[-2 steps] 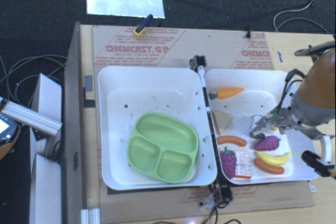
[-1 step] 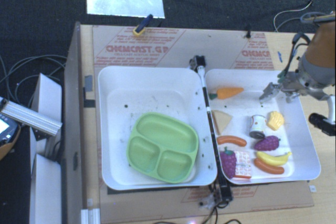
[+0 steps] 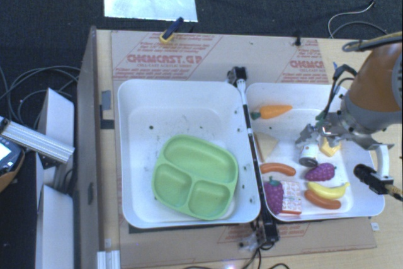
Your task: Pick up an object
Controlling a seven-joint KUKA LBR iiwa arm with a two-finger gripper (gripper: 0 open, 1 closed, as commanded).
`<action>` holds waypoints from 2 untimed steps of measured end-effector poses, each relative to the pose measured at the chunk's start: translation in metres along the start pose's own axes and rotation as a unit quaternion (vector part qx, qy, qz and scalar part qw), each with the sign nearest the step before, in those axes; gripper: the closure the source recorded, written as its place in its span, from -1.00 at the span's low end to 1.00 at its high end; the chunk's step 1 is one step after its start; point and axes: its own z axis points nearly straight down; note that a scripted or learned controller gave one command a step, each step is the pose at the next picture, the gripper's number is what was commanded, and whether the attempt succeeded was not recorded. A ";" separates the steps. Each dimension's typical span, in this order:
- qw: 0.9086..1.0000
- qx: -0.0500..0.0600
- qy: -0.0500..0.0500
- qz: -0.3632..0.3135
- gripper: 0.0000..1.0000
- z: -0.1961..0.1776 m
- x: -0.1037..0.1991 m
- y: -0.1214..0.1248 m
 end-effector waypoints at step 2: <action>1.000 -0.003 0.000 0.000 1.00 0.052 -0.002 -0.038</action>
